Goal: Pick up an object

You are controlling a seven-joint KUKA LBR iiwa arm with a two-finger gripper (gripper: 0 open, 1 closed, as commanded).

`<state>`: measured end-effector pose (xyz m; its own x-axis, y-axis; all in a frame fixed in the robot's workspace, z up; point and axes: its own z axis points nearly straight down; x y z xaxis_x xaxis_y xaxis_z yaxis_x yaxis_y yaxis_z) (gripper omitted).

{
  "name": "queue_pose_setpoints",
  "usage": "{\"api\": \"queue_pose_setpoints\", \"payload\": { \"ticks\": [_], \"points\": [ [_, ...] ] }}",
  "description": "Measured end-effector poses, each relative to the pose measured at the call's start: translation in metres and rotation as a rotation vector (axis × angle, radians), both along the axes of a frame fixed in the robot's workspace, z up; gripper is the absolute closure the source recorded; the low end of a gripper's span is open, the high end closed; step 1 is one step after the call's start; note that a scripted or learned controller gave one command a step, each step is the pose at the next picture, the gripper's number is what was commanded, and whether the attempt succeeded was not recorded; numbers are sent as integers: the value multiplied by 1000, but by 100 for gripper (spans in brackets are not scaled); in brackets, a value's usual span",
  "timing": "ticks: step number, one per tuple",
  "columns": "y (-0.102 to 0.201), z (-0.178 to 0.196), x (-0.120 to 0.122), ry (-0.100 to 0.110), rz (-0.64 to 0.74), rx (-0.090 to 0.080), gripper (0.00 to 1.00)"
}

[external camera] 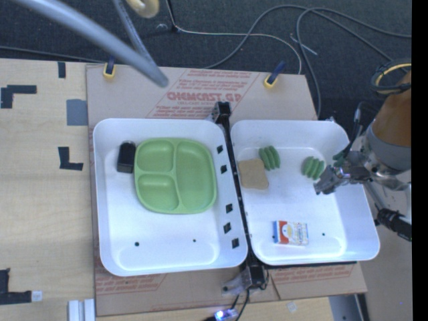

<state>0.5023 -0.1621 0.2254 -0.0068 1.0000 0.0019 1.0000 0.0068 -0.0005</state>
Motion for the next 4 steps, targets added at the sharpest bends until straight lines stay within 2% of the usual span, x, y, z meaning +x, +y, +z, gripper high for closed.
{"api": "queue_pose_setpoints", "payload": {
  "ticks": [1, 3, 4],
  "points": [
    [56, -7, 1, 1, 0, 0, 100],
    [168, -19, 28, 1, 2, 0, 100],
    [222, -6, 41, 0, 0, 0, 100]
  ]
}}
